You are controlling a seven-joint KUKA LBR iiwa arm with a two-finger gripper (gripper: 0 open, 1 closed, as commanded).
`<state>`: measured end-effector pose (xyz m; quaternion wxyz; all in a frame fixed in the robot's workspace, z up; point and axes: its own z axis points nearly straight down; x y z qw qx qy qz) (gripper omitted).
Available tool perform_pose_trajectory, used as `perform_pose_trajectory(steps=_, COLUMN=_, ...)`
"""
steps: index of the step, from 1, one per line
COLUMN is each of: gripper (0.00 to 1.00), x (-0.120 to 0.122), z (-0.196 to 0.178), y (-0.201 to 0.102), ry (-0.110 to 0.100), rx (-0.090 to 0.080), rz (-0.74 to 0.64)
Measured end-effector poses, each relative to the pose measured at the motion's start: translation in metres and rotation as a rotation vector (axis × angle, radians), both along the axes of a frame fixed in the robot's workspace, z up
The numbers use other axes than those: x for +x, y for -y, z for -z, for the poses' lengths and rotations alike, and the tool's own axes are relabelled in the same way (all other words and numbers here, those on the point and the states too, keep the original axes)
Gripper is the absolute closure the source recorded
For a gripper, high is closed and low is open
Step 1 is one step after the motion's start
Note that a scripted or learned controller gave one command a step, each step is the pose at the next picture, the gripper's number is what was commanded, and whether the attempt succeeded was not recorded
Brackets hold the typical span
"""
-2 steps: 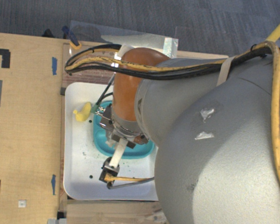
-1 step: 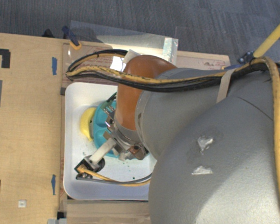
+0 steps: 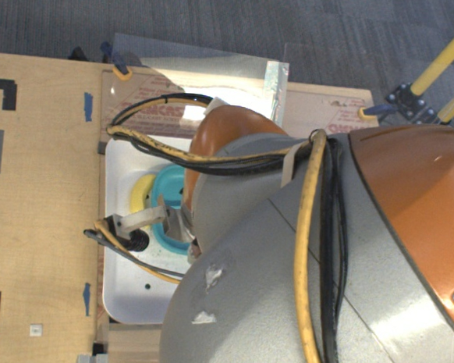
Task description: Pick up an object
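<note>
A light wooden bench point(image 3: 38, 201) fills the left side. Beside it sits a shallow white plastic bin point(image 3: 129, 286), where a yellow curved object point(image 3: 141, 193) lies touching a teal round plastic bowl-like object point(image 3: 168, 188). The gripper point(image 3: 173, 226) hangs low over the teal piece; how it is set cannot be told. The grey-and-orange arm point(image 3: 307, 261) covers the right side.

grey carpet floor point(image 3: 225, 12) lies beyond a pale plywood bench point(image 3: 38, 201).
</note>
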<state>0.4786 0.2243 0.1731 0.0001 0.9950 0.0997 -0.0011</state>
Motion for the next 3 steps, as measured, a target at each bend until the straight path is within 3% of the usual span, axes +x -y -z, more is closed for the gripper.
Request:
perform_pose_trajectory(steps=1, gripper=1.00, x=0.002, z=-0.132, y=-0.001, ry=0.007, rx=0.002, rz=-0.226)
perform_pose_trajectory(steps=2, gripper=1.00, x=0.000, z=-0.063, y=0.025, ry=-0.003, rx=-0.002, rz=-0.085)
perform_pose_trajectory(steps=3, gripper=1.00, x=0.000, z=-0.043, y=0.000, ry=0.001, rx=0.000, rz=-0.001)
